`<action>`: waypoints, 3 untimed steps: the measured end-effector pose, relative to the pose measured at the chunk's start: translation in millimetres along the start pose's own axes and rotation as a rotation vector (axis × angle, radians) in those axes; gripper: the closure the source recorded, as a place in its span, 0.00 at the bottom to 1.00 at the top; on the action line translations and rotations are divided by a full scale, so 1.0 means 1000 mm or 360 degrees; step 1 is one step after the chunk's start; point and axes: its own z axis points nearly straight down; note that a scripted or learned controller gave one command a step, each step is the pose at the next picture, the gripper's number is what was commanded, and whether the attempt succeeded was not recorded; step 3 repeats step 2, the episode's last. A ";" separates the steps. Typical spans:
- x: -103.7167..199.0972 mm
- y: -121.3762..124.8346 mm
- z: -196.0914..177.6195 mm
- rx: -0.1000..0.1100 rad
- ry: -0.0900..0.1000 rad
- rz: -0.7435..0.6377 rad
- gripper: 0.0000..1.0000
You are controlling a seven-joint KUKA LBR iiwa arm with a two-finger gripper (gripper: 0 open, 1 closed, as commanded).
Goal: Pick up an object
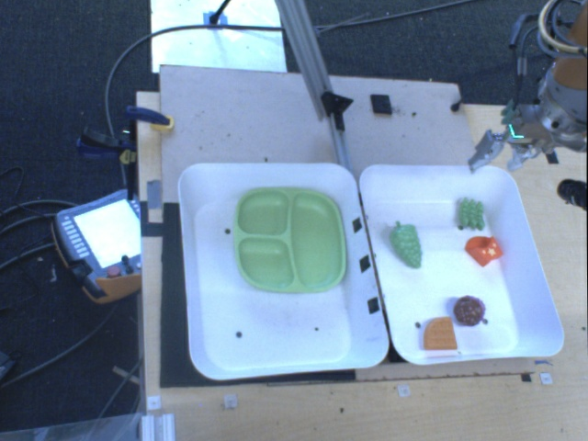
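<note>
The right bin [528, 274] holds several small items: a dark green grape bunch [405, 243], a light green bumpy piece [470, 213], a red-orange piece [483, 250], a dark brown round item [469, 310] and an orange wedge [439, 334]. My gripper [502, 152] hangs over the far right corner of that bin, above its rim. Its fingers are spread open and nothing sits between them. It is well clear of every item; the light green piece is the nearest.
The left bin [211, 320] carries a green divided plate [290, 239]. A slanted metal pole [308, 44] crosses behind the bins. A teach pendant [99, 244] and cables lie on the floor at left. Black clips [365, 263] sit between the bins.
</note>
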 end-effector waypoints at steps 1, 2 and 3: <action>0.000 0.001 -0.002 -0.0006 -0.0002 -0.0001 0.00; 0.008 0.000 0.057 0.0001 0.0000 -0.0004 0.00; 0.008 0.000 0.057 0.0001 0.0000 -0.0004 0.00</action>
